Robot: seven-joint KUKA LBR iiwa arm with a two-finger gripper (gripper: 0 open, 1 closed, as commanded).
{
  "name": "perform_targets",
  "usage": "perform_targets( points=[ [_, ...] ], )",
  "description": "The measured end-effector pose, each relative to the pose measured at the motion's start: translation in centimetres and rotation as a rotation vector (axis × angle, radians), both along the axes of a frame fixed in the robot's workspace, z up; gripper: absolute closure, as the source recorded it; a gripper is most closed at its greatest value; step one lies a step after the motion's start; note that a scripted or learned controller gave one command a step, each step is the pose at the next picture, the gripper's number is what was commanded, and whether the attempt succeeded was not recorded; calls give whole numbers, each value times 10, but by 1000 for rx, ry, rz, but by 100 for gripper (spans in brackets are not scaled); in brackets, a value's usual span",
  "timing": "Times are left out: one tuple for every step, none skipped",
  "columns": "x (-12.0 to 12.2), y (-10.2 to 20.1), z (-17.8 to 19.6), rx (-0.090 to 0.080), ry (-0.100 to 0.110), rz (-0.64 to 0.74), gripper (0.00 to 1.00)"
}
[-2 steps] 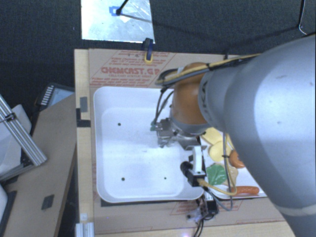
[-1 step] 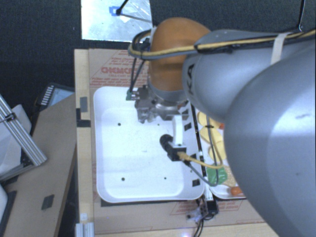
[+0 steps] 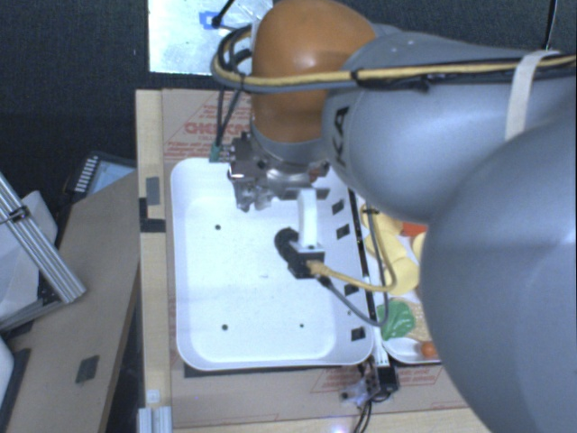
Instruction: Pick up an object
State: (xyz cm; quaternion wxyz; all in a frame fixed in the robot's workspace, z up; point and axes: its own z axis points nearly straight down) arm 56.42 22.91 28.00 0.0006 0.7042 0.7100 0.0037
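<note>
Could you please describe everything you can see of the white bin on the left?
The left white bin is a shallow, plastic-looking tray with rounded corners and a low raised rim. A few small dark dots mark its floor. It lies flat on brown cardboard printed in red. The gripper hangs over its far part.

yellow obj [image 3: 394, 242], green obj [image 3: 398, 317], in rt bin [image 3: 410, 356]

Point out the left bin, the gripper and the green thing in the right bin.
left bin [image 3: 225, 282]: camera view, bare part of its floor.
gripper [image 3: 249, 197]: camera view, its lower metal end.
green thing [image 3: 395, 317]: camera view, its visible middle.
</note>
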Motion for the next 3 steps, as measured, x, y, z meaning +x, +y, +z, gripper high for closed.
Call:
perform_targets(
  points=[
    [74,5,14,-3,-2,-3,100],
    [104,-2,266,1,-14,-3,100],
    [32,7,256,-1,5,1,100]
  ],
)
